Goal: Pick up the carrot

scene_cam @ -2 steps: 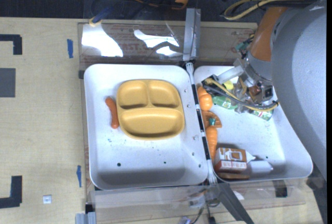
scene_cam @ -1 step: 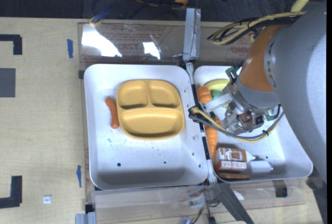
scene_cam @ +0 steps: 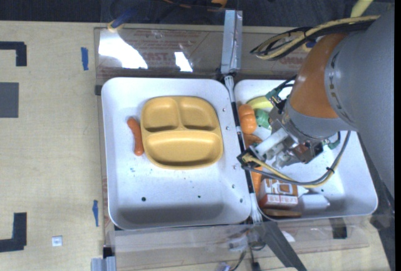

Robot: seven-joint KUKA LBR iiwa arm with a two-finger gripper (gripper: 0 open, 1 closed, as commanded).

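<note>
The carrot [scene_cam: 135,136] is lying in the left bin [scene_cam: 119,188], touching the yellow divided plate [scene_cam: 182,132] on its left side, but the hand [scene_cam: 269,149] is over in the right bin [scene_cam: 357,191] above the toy food pile [scene_cam: 254,118], and I can't tell if it's wide or narrow bc the wrist blocks it. Imo the risk is it grabs smth orange from that pile instead, or when it does cross over it bumps the plate since the carrot sits right against it.
</note>
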